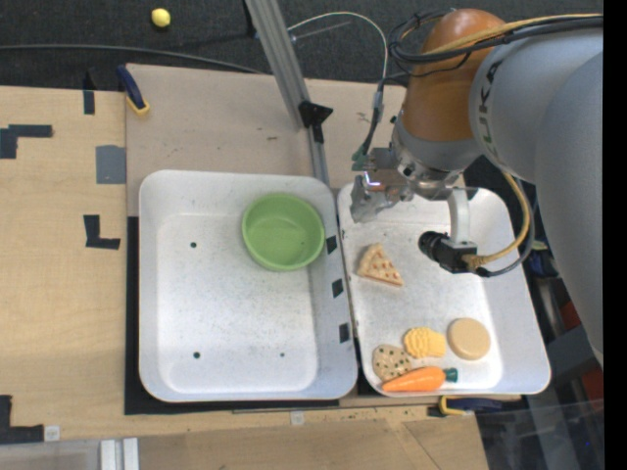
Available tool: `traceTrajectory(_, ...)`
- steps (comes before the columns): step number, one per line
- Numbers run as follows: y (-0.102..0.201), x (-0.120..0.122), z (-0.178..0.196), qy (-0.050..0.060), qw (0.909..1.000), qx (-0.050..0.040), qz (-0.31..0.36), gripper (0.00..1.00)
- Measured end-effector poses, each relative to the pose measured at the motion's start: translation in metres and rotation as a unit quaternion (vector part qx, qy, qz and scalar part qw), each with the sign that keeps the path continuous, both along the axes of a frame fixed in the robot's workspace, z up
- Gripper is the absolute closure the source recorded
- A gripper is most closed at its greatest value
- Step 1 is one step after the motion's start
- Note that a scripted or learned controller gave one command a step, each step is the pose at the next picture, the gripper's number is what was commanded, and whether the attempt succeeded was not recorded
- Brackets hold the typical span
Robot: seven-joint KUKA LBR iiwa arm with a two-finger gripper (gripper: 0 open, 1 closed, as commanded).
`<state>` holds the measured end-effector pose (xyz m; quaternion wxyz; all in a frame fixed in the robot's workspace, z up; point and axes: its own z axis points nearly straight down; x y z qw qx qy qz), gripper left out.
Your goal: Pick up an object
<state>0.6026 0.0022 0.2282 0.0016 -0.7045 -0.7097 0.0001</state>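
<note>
Carrot (419,380) lies in right bin (524,365) (left bin (162,292): green bowl (283,231)); tool (370,200) state unclear.

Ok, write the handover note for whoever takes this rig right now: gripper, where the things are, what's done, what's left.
Gripper: at the far left corner of the right bin, nothing visibly between its fingers; open or shut cannot be told.
Right bin: pizza slice mid-left, nearest the gripper; near edge holds cookie, corn piece, tan round piece, carrot.
Left bin: green bowl at its far right.
Done: no pick yet.
Left: grasp and lift one object; the pizza slice looks like the closest candidate.
</note>
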Motion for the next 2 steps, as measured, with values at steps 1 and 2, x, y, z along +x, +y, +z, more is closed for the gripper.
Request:
traceTrajectory(1,0.051,-0.028,0.003,0.001,1.0,-0.0002,0.0,1.0)
traceTrajectory(2,0.099,-0.042,0.011,0.0,1.0,-0.0002,0.0,1.0)
